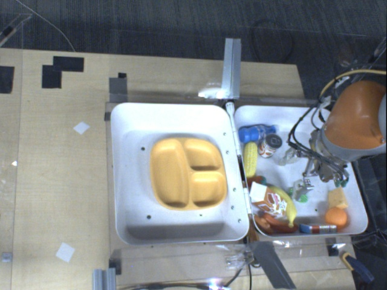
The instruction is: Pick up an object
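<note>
Your gripper (309, 183) hangs low inside the right bin (361, 222), near its middle, over a small green piece (300, 192). You cannot tell from this slant whether it is clenched or released, and nothing shows as held, so this reads as the reaching step with the pick not yet made. The next move calls for a straight descent onto 1 object without nudging its neighbours. Count in the right bin: 1 blue item (254, 132) at the far left corner, 1 corn cob (250, 159) along the left wall, 1 banana (285, 202), 1 orange ball (337, 217) near the front right corner, 1 yellow block (338, 197). The left bin (130, 222) bears 1 yellow divided tray (186, 172).
</note>
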You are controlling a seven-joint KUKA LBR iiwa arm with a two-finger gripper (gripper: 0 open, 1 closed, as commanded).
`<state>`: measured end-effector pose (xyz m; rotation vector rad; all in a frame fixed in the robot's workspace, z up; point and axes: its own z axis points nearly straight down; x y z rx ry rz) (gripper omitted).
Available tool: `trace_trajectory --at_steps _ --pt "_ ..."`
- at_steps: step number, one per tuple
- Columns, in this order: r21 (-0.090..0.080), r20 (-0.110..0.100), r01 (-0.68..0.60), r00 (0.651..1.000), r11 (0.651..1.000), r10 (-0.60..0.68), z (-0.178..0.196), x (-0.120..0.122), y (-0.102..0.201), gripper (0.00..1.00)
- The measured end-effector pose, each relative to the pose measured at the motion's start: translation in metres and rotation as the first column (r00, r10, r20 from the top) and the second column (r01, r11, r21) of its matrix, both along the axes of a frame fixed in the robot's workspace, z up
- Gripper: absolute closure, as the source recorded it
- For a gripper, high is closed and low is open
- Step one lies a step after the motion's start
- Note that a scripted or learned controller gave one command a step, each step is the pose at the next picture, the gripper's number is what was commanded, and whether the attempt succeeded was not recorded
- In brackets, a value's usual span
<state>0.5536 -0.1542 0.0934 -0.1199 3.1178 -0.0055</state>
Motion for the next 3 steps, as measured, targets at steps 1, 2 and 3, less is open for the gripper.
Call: trace_trajectory --at_steps 1,2,3 --pt "0.002 -0.011 0.213 0.977 0.977 -0.213 0.026 -0.038 -0.012 0.00" --pt "0.003 -0.013 0.239 0.971 0.971 -0.239 0.016 -0.011 -0.037 0.00" --pt "0.008 -0.010 0.466 0.885 0.885 -0.466 -0.005 0.079 0.013 0.00"
